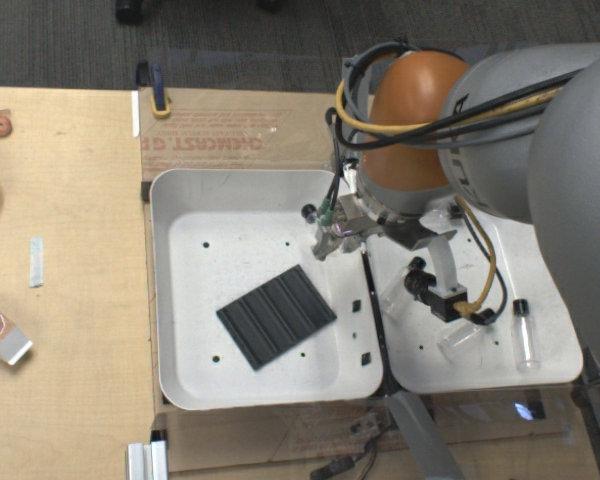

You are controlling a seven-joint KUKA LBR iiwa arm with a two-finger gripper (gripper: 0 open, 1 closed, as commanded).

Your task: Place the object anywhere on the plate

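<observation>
A dark grey ribbed plate (277, 316) lies flat and turned at an angle in the left bin (180, 268), toward its front. My gripper (326, 236) hangs under the orange wrist, over the left bin's right side beside the divider, just above and to the right of the plate's far corner. I see nothing held in it. In the right bin (550, 288), a clear tube with a dark cap (523, 333) lies near the right wall. A small clear piece (458, 337) rests near that bin's front.
The grey arm and its yellow cables (480, 98) cover much of the right bin's back. A black fitting (430, 288) hangs off the wrist over the right bin. The wooden bench at left holds a small wrapped item (2, 334) and a pale strip (36, 262).
</observation>
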